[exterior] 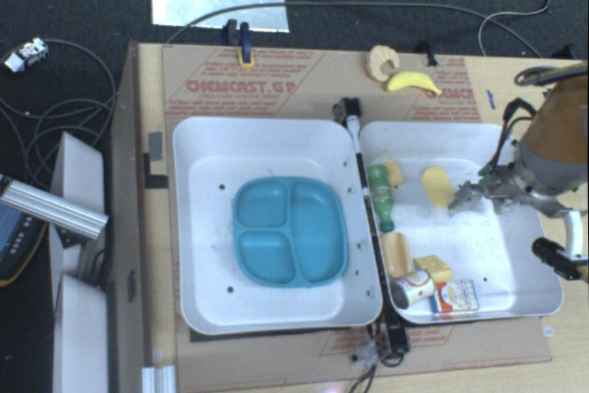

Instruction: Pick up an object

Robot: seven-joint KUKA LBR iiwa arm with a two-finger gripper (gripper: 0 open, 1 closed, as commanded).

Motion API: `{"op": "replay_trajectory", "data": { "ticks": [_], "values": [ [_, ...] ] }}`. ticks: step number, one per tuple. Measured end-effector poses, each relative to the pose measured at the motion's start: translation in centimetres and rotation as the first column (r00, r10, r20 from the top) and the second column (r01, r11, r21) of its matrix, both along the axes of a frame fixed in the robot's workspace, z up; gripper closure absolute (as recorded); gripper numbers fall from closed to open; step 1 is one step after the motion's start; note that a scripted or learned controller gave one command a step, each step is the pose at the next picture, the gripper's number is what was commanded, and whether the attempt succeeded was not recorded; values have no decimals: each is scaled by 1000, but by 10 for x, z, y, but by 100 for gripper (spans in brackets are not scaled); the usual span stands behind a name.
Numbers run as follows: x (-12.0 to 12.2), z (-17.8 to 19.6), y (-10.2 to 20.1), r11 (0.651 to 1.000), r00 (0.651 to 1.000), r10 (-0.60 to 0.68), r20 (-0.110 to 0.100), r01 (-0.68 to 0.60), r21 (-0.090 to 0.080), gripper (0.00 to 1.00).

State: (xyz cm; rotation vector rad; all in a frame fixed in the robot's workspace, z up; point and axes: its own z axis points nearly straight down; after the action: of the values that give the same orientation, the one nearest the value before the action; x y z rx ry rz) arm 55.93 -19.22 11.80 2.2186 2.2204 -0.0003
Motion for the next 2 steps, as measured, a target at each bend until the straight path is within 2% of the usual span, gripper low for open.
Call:
{"op": "replay_trajectory", "data": {
  "ticks": [1, 2],
  "values": [
    [57, -17, 43, 1000, 1000, 4, 0, -4, 2, 0],
    [47, -33, 30, 1000, 1000, 1, 0, -1, 1, 0]
  ]
}}
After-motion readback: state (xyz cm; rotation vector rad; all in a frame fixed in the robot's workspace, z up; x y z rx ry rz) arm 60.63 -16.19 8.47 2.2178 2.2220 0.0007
